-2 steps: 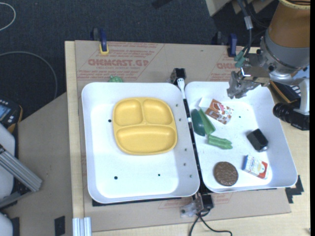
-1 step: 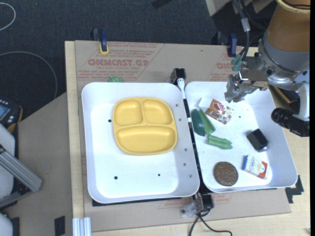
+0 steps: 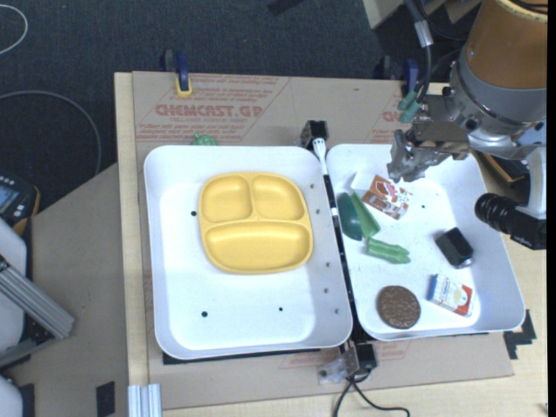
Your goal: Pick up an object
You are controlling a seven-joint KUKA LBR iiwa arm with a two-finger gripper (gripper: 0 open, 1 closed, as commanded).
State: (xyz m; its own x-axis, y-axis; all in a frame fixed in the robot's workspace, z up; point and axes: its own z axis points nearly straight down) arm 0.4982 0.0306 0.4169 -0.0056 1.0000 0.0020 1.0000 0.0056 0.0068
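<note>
My gripper [image 3: 402, 168] hangs over the back of the right bin [image 3: 433, 211], just above and to the right of a red and brown snack packet [image 3: 387, 196]. Nothing shows in its grasp. Further forward in the same bin lie a dark green piece [image 3: 351, 216], a light green pod [image 3: 387, 250], a black block [image 3: 453, 247], a round brown disc [image 3: 399, 307] and a small white, blue and red box [image 3: 451, 294].
The left bin [image 3: 252, 311] holds a yellow divided plate [image 3: 255, 221]. A black clamp [image 3: 314, 134] sits at the back where the two bins meet. A black camera body [image 3: 508, 217] juts in at the right bin's right rim.
</note>
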